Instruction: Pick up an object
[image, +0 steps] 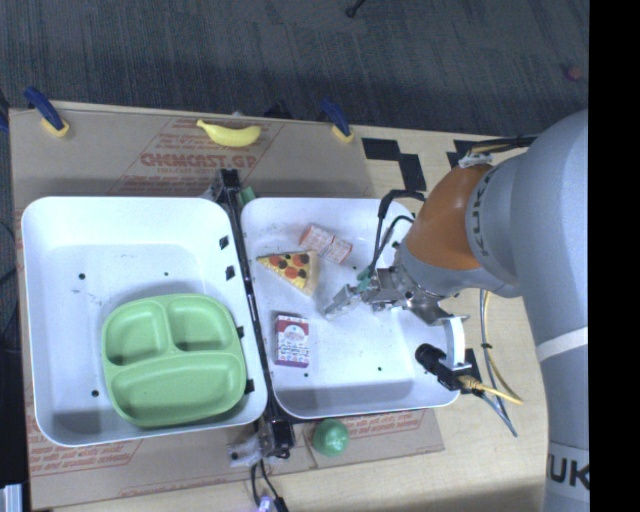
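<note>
In the right bin (430, 392) lie a pizza slice toy (290, 267), a pinkish packet (327, 242) and a small red box (292, 340). My gripper (340, 299) hangs low over the middle of this bin, pointing left. It is just right of the pizza slice and above the red box. Nothing shows in its grasp. The grey arm with its orange band (450, 232) reaches in from the right and hides part of the bin's right side.
The left bin (60, 230) holds a green divided plate (175, 355). A yellow banana (228, 131) lies on the cardboard behind the bins. A green ball (330, 436) sits in front of the right bin. Blue clamps (48, 112) grip the back edge.
</note>
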